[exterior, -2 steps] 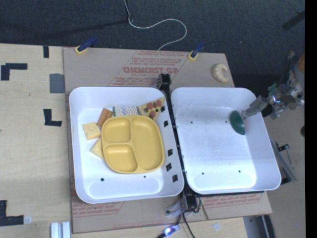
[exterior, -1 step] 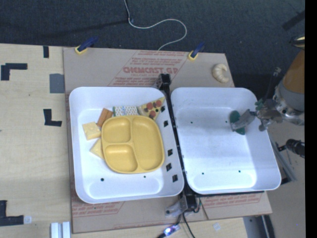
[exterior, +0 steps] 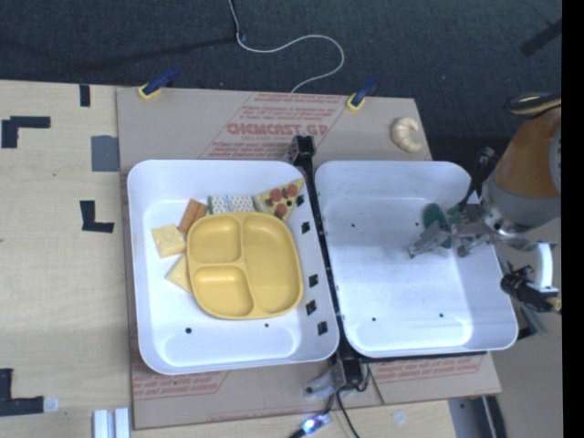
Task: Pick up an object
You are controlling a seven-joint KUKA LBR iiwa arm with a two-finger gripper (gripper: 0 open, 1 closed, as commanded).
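My gripper is low over the right bin, near that bin's right side, with its two grey fingers spread apart and nothing showing between them. A small teal-green object lies just behind the left finger, touching or very close to it. The left bin holds a yellow divided plate. Tucked around the plate's far and left edges are a pale cracker, a brown toast-like piece, a patterned flat piece and a pizza-slice toy.
The grey arm with its orange band enters from the right, over the right bin's rim. A beige shell-like item lies on the cardboard behind the right bin. A black divider runs between the bins.
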